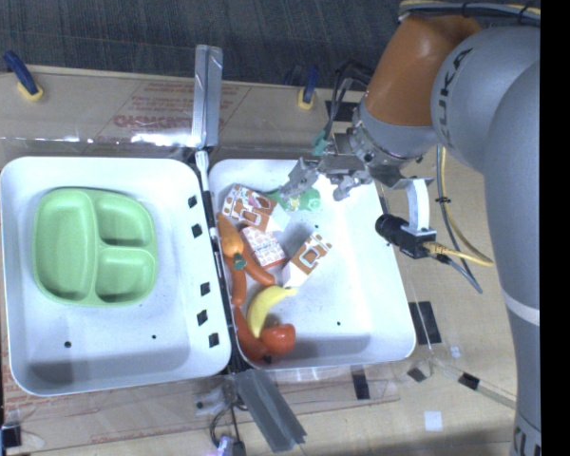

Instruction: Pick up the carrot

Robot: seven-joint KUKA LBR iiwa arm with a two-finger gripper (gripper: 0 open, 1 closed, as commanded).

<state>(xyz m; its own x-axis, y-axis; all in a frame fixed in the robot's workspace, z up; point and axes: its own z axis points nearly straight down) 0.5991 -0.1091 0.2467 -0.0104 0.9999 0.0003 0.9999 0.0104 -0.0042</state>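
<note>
The carrot [239,264] lies in the right bin [361,293] along its left wall, partly covered by small printed cartons [264,245] and a banana [264,304]; its lower end is hard to tell from a red tomato-like piece [275,340] beside it. The left bin [38,350] holds a green sectioned plate [95,245]. The claw [309,186] hovers over the right bin's far edge, above a pale green item [302,199]; whether it is spread or closed cannot be made out.
</note>
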